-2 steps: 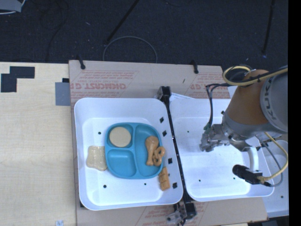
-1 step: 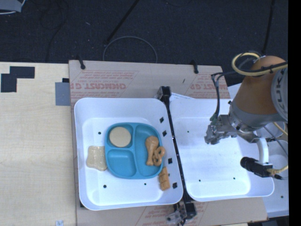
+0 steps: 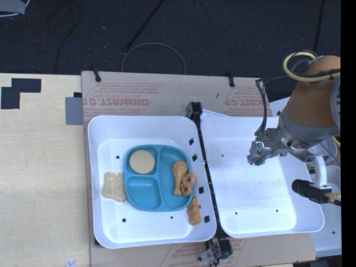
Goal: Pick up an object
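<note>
A blue divided plate (image 3: pixel 146 196) lies in the left bin (image 3: pixel 105 132). On it rest a round tan cookie (image 3: pixel 142 161) and a brown pretzel-like piece (image 3: pixel 182 178). A pale bread slice (image 3: pixel 114 186) lies just left of the plate, and a small orange-brown piece (image 3: pixel 193 211) lies by the plate's lower right corner. My gripper (image 3: pixel 257 154) hovers over the upper right part of the right bin (image 3: pixel 250 216), far from all these objects. Nothing shows between its fingers.
A black divider (image 3: pixel 203 171) runs between the two bins. The arm's orange band (image 3: pixel 311 93) and grey wrist fill the right side. A black cylinder (image 3: pixel 307 188) sticks out near the right bin's right rim. Brown cardboard lies under both bins.
</note>
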Robot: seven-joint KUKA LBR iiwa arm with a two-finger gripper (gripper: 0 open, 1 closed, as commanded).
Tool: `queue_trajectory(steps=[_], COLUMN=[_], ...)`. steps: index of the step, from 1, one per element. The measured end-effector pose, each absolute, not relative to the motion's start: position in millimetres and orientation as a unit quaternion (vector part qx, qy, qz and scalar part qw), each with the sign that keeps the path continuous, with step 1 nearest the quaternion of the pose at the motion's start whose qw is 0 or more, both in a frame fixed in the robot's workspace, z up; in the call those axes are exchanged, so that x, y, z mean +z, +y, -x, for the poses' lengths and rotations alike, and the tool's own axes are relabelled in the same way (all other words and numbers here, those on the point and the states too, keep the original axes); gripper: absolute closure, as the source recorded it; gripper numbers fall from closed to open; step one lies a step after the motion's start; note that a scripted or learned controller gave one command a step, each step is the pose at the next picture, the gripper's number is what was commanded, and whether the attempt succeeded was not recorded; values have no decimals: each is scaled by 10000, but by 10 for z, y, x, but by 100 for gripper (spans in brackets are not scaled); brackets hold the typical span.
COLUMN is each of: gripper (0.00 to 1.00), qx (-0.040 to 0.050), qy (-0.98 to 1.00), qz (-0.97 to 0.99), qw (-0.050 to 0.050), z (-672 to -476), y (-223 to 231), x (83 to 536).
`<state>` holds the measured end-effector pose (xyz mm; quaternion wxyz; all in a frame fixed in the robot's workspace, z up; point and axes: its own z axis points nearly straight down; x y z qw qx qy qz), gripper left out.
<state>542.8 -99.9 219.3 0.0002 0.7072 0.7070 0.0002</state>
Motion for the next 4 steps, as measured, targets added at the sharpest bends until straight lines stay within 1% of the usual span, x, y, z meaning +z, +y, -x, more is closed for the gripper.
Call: queue_trajectory(steps=[1,2,3,4], gripper=[100,100,100,100], qx=[-5,-10,-5,-7], qy=[7083,7081,7084,7091], qz=[-7059,-7061,-7058,-7051], qw=[-24,-21,-18,-21], z=[-5449,-5430,-5479,-5474], y=[-499,-1,448,1071], x=[2100,2022,2103,2096])
